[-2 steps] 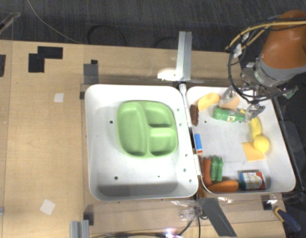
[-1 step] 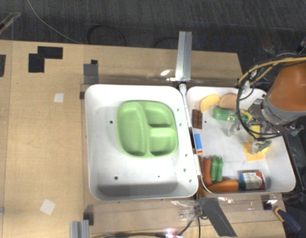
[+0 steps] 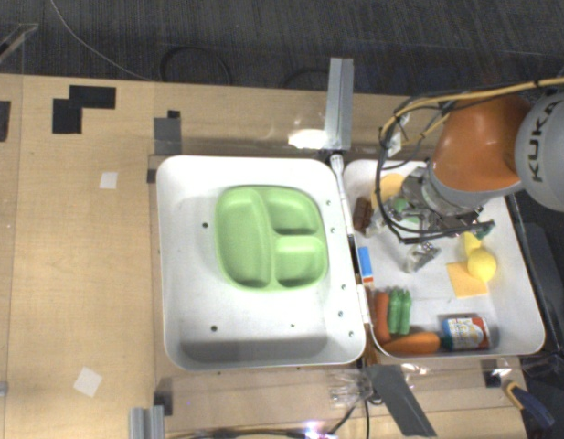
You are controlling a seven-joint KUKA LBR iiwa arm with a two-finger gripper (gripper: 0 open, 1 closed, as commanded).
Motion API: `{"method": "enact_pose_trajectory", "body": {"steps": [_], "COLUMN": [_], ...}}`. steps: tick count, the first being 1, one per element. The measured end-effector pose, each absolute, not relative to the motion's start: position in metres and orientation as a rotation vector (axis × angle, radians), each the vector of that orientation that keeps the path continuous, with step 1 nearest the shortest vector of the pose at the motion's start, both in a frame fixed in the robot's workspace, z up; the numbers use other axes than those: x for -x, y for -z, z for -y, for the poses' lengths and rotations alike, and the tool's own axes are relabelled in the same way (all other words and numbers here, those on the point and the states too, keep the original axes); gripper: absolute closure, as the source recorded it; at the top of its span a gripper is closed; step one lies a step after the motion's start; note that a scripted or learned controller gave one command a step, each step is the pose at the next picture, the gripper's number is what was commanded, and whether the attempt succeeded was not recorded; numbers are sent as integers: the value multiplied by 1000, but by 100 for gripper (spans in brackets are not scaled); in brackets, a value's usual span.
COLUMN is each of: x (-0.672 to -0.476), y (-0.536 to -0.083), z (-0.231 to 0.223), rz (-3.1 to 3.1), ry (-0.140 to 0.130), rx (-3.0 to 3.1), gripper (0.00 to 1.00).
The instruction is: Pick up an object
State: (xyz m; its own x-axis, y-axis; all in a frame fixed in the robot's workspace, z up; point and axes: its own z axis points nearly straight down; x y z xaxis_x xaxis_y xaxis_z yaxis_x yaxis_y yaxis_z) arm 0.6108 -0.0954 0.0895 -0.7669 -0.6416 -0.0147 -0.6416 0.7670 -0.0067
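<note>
Carrots [image 3: 402, 331], a green vegetable [image 3: 399, 309] and a small can [image 3: 464, 331] crowd the near edge of the right bin [image 3: 528, 323], while the gripper [image 3: 421, 256] hangs low over its middle, too blurred to tell how its fingers stand and with nothing visibly held. No object has been lifted yet: a yellow pear [image 3: 480, 260] and cheese slice [image 3: 467, 280] lie just beside the gripper, and a green divided tray [image 3: 269, 236] sits in the left bin [image 3: 186, 337]. Closing on bare floor, or nudging the pear aside, looks the likeliest failure.
</note>
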Motion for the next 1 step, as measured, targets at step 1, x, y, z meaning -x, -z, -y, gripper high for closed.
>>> {"method": "enact_pose_trajectory", "body": {"steps": [1], "x": [-593], "y": [-141], "z": [149], "rz": [-3030], "ry": [7], "rx": [781], "gripper": [0]}}
